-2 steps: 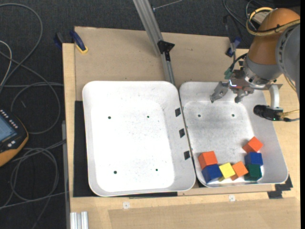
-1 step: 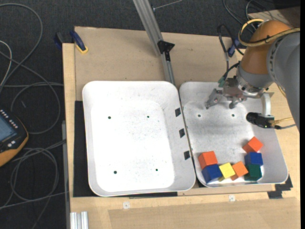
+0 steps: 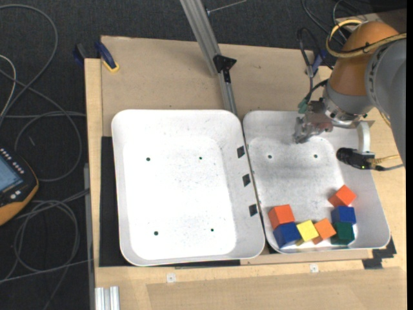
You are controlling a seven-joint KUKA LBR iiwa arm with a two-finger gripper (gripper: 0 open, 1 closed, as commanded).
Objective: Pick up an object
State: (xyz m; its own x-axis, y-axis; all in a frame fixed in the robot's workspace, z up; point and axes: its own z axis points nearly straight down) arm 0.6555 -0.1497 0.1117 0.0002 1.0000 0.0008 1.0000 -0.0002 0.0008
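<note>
Blocks, nearest the camera: a cluster in the near corner of the right bin point(image 3: 258, 131), comprising an orange block point(image 3: 281, 214), a blue block point(image 3: 288, 234), a yellow block point(image 3: 308, 230), a second orange block point(image 3: 325, 228), a green block point(image 3: 344, 235), a second blue block point(image 3: 345, 215) and a third orange block point(image 3: 344, 196). Most touch or crowd one another; the third orange block sits a little apart, toward the far side.

Gripper point(image 3: 303, 133): at the far end of the right bin, pointing down over bare floor; nothing shows between its fingers. How wide they stand cannot be told.

Key relation: every block lies toward the camera from the gripper, well apart from it, down the bin's long axis. The third orange block is the closest candidate and, by judgement, the easiest to grasp, having free sides.

Arm point(image 3: 371, 63): grey with an orange band, entering from the right.

Left bin point(image 3: 122, 134): just beside the right bin.

Bench point(image 3: 161, 76): bears both bins; a metal post point(image 3: 206, 37) rises at the far side.
</note>
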